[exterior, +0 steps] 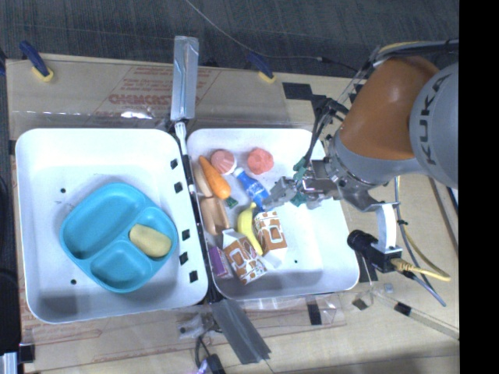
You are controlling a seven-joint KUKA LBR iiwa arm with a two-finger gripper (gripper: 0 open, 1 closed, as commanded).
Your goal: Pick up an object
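- Pincer (279,195) low over right bin (327,267), beside banana (248,226) and blue bottle (251,185).
- Pincer state: cannot tell.
- Left bin (39,209): blue plate (93,232) bearing a potato (150,240).

One fixed camera, above the bench (437,232), looking down at a slant. Both white bins in frame: left bin (35,232), right bin (327,240). Arm (390,119) enters from frame right. Middle distance; dark floor along top edge.
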